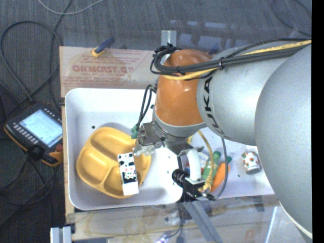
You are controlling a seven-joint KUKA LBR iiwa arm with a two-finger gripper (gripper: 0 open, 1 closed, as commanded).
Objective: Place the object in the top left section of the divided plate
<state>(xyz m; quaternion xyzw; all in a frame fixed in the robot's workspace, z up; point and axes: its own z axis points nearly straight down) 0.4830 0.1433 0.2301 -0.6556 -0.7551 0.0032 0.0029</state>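
Dark grey carpet floor point(101, 29) with loose black cables point(30, 39) surrounds a wooden worktop point(106, 67) carrying printed red lettering. A small blue-and-yellow clamp point(103, 45) sits at the worktop's far edge. On the floor just left of the worktop lies a handheld control pendant with lit screen and orange trim point(38, 130).

Landmark: yellow plastic divided plate point(98, 161), lying in the shallow white left bin point(96, 100), toward the bin's near side. Plate shows several rounded compartments.

Task object: a small white rectangular card-like block with black markings point(128, 173). It rests on the plate's right-hand near portion, long axis roughly upright in the camera view, lower end reaching the plate rim. Which compartment it occupies cannot be resolved; it appears to straddle a divider.

The grey arm with orange band point(179, 95) comes in from the right and hangs over the bin just right of the plate. The gripper point(144, 146) sits at the plate's right edge, just above and right of the block; whether it is spread or pressed together cannot be told, as the wrist body hides it. No contact with the block is visible.

Right of the plate, in the second white bin point(243, 184), partly hidden by the arm: an orange carrot-shaped toy with green top point(219, 173), and a small white cylindrical can with red dots point(250, 162) further right.
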